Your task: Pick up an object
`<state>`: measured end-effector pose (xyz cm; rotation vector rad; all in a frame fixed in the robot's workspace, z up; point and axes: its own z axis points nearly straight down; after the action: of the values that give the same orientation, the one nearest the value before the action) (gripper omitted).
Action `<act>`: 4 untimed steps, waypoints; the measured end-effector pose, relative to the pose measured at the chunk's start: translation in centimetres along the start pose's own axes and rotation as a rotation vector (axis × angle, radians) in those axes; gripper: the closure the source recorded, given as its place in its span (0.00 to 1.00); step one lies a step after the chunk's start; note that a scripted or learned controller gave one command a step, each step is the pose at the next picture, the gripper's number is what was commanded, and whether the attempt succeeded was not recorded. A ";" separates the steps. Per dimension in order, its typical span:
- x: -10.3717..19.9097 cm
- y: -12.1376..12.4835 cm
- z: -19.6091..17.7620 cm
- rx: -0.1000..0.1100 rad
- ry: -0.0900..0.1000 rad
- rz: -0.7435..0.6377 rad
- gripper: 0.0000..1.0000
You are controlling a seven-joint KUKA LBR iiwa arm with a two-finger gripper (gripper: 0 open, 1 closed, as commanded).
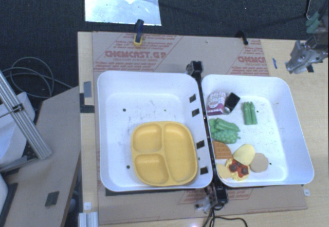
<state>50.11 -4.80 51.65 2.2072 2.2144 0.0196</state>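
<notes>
The right bin (pixel 293 118) holds several toy foods along its left side. Among them are a red and white packet (pixel 216 101), a black block (pixel 232 101), a bunch of green stalks (pixel 249 113) and green pea pods (pixel 225 129). Nearer the front lie an orange-brown slice (pixel 221 149), a yellow lemon-like piece (pixel 244 153), a tan round piece (pixel 259 162) and a yellow piece with red topping (pixel 233 169). My gripper (pixel 303 60) hangs high at the upper right, beyond the right bin's far corner and well away from all the items.
A yellow three-compartment plate (pixel 164 152) lies in the front of the left bin (pixel 118 102). A black clip (pixel 195 68) sits where the bins meet at the back. A cardboard sheet (pixel 169 51) lies under both bins.
</notes>
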 end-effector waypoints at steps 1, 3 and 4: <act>0.2 0.0 -0.3 0.011 0.001 -0.008 1.00; 1.5 -0.7 -0.7 -0.004 0.002 -0.003 1.00; 5.8 2.9 27.3 0.031 0.002 0.000 1.00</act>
<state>53.52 0.93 24.38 2.2238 2.2304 -0.0123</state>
